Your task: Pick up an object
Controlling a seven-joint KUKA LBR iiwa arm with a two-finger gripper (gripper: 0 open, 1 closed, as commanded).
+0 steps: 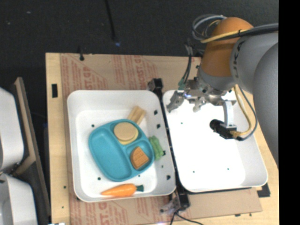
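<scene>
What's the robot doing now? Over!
Gripper over top edge of right bin, nothing seen in it. Carrot, blue tray with food lie in left bin. Divider between.

Both white bins (75, 125) are seen to be smooth, slightly glossy plastic. The blue tray (105, 156) looks like matt plastic, as does the orange carrot (119, 190). The desk (108, 71) is covered with dull brown printed cardboard. The arm's orange band (220, 46) appears glossy.
</scene>
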